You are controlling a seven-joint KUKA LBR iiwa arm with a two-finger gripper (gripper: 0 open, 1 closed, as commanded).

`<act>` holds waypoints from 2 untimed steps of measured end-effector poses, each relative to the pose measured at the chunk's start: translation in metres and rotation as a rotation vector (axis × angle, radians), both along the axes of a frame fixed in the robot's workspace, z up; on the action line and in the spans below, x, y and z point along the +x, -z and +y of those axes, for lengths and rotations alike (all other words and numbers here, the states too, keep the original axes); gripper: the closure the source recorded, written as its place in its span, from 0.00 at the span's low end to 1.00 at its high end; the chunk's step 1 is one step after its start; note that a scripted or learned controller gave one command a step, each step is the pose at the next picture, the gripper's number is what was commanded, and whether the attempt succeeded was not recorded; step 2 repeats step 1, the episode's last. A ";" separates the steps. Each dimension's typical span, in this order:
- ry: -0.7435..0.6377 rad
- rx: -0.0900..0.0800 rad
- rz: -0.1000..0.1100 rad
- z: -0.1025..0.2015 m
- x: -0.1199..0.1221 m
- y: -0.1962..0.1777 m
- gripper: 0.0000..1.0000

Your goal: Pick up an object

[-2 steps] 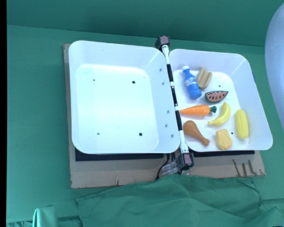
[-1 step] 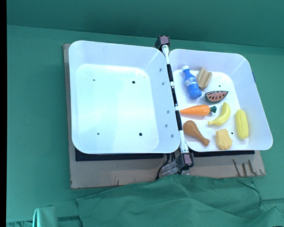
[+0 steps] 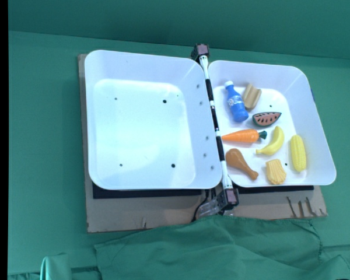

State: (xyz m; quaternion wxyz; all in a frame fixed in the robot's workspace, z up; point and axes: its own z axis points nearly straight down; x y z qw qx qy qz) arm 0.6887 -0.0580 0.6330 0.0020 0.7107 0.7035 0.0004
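The right bin [image 3: 306, 92] holds several toy foods. A blue bottle [image 3: 235, 101] lies at its back left with a tan hot dog bun [image 3: 251, 96] beside it. A watermelon slice [image 3: 266, 119] sits near the middle. Below that, an orange carrot [image 3: 243, 136] points right toward a yellow banana [image 3: 272, 142]. A corn cob [image 3: 298, 153] lies along the right wall. A brown chicken drumstick [image 3: 241, 163] and a yellow ridged piece [image 3: 275, 172] rest near the front wall.
The left bin [image 3: 143, 127] stands beside the right one, with a black-and-white rod [image 3: 213, 115] along the seam between them. Both bins rest on a cardboard sheet [image 3: 116, 214]. Green cloth [image 3: 221, 249] is bunched at the front.
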 end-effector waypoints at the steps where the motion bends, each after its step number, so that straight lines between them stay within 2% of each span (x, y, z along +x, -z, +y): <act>1: 0.000 -0.003 -0.006 -0.087 0.010 0.001 0.00; 2: 0.000 -0.003 -0.006 -0.087 0.010 0.001 0.00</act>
